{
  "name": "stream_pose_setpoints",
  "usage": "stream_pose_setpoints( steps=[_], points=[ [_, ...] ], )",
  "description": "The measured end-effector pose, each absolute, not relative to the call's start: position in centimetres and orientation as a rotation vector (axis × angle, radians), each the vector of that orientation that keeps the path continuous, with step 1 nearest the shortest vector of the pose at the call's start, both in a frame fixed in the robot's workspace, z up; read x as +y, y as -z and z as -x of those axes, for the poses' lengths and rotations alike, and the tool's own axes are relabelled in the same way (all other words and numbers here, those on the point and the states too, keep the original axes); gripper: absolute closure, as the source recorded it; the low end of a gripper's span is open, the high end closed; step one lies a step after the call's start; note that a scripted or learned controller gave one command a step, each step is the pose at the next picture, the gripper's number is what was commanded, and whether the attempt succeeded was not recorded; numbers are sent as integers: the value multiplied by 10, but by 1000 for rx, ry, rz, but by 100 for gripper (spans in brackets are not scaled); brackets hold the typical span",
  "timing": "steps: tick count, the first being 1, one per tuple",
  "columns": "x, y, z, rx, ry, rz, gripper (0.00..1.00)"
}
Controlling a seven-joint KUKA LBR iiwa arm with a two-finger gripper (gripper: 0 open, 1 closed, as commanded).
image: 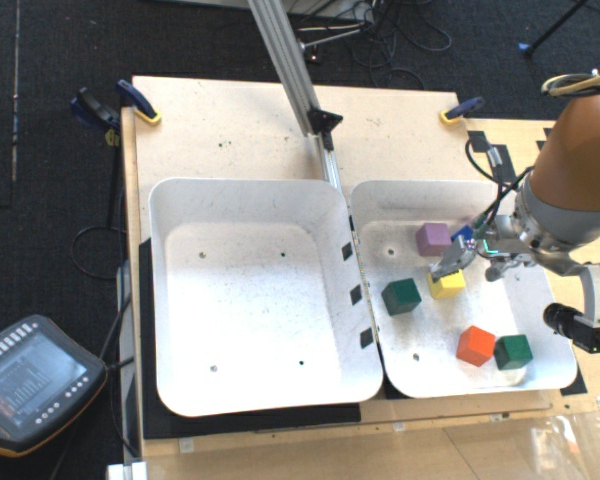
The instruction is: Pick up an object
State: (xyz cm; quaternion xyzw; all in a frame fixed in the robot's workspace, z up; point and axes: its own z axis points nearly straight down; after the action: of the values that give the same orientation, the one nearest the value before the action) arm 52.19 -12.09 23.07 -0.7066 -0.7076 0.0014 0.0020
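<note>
We see the gripper (450,265) low in the right bin (540,376), directly over the yellow block (448,285) and just beside the purple block (433,236), probably because the yellow one is its target. Whether the tool is apart or together, we cannot tell. The other blocks lie loose nearby.

Two bins sit side by side on the bench (240,128): left bin (170,208) at 9 o'clock, right bin (390,193) at 3. My gripper (458,260) hangs over the right bin. Around it: one block (433,237) at 11, one (447,284) just below at 6, another (401,296) at 8, two touching blocks (476,346) (513,351) at 5.
</note>
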Motion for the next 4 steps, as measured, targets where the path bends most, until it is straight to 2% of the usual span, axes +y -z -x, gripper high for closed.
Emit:
stream_pose_setpoints(
  steps=[1,2,3,4],
  points=[
    [-121,-233,-523,-2221,0,2221,0],
    [-125,-174,-529,-2217,-6,2219,0],
    [-115,-122,-526,-2219,6,2221,0],
    [-116,-118,-532,-2234,20,2229,0]
  ],
)
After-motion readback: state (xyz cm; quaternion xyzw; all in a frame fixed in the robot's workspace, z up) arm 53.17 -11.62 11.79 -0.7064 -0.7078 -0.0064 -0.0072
